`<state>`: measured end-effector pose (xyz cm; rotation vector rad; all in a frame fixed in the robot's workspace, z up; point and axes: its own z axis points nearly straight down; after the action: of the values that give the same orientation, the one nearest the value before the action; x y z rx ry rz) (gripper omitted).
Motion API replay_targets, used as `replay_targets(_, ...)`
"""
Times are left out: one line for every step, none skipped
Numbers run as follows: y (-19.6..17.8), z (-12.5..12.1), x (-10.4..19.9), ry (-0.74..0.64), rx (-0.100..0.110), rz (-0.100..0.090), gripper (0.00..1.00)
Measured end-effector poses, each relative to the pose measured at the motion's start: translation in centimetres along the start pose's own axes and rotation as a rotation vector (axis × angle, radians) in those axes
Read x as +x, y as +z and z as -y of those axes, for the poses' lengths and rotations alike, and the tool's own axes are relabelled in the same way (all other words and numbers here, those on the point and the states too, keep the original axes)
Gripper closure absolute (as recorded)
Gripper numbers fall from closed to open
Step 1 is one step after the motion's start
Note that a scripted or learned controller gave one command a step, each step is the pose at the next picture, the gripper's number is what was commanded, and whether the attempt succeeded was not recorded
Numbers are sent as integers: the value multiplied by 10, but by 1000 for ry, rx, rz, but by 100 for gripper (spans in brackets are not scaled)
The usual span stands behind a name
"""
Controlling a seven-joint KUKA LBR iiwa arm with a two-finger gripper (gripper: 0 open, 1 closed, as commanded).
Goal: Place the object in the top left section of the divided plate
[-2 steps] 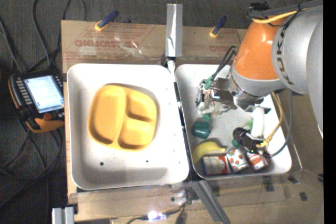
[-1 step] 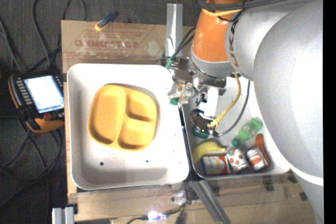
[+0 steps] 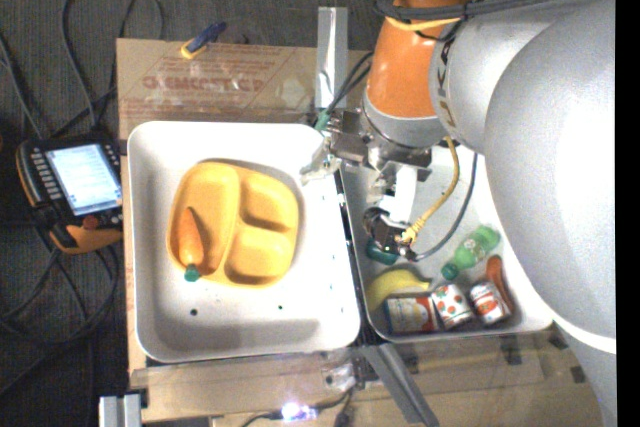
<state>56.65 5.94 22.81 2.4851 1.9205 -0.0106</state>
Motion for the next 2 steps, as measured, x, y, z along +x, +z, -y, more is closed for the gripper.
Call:
replay_targets(30, -41, -88, -292, 0, -1, 0)
replay_targets(47, -75, -113, -360, -2, -1, 0)
